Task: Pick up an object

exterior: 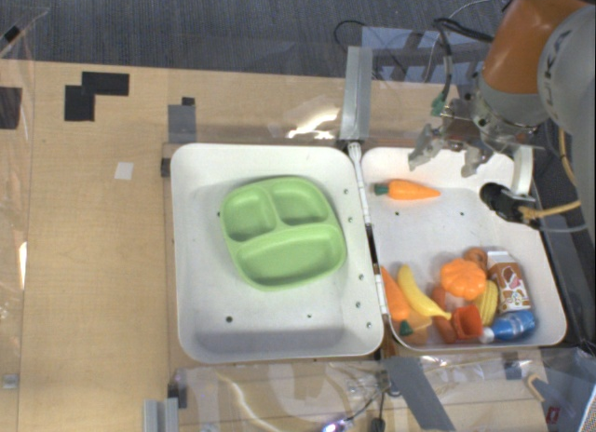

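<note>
My gripper (447, 158) hovers over the far edge of the right bin (549, 263), fingers spread open with nothing between them. An orange carrot (410, 191) with a green tip lies just below and left of the gripper, apart from it. At the near end of that bin is a pile of toy food: an orange pumpkin (463, 278), a banana (419, 292), a second carrot (394, 296), a yellow corn cob (488, 301), a brown packet (507, 286) and a blue bottle (511, 326).
The left bin (196, 318) holds a green divided plate (282, 232). A metal divider (357, 104) runs between the bins at the back. Black cables and a black fitting (503, 199) hang by the arm at the right bin's far right.
</note>
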